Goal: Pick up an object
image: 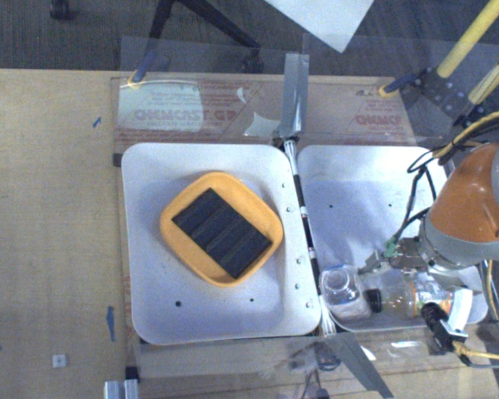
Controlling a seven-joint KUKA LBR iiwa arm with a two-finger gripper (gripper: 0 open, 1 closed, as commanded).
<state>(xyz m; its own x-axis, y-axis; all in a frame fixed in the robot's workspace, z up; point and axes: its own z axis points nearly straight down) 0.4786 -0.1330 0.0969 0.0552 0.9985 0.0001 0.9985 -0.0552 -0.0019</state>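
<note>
On your left, the left bin holds one thing: a yellow tray-like dish with a black ribbed insert, lying flat near the bin's middle, turned at an angle. Cross the divider and you reach the right bin, its upper half bare white. Down at its near edge lies a clear plastic bottle on its side, cap end toward the divider. Right beside it the arm comes in, orange band up top, and the gripper sits low over the bottle's far end. It may be touching, but you can't tell from here how its grip stands.
</note>
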